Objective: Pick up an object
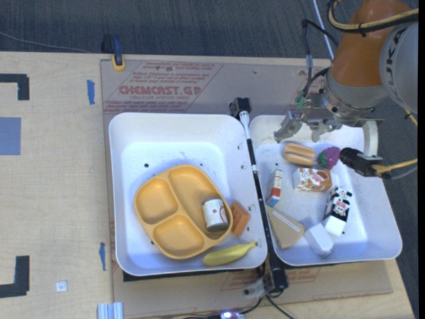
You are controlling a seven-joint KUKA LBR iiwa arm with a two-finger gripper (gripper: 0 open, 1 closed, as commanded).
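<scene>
Pale wood covers the bench (53, 198), which carries a brown board printed in red and, on that, two white bins side by side. From the right the arm (372, 45) comes in, its orange band bulging over the far edge of the right bin (378, 241), with yellow and black cables looping around it. Its wrist points down and toward the left, so the gripper (302, 126) hangs over the far left part of that bin, just above a hot dog (299, 154). Metal parts there blur together, and I cannot tell whether the fingers are apart or together; nothing is plainly seen between them. Near the hot dog lie a purple toy (329, 157), a small printed packet (312, 179), a slim tube (274, 187), a black-and-white cow bottle (338, 211), a tan wedge (285, 228) and a white block (319, 240). The left bin (133, 145) holds a yellow divided plate (166, 211) with a small can (214, 214) standing on it, an orange piece (238, 219) just beside the plate, and a banana (229, 254) along the near wall. Labels on the small things are too fine to read.
</scene>
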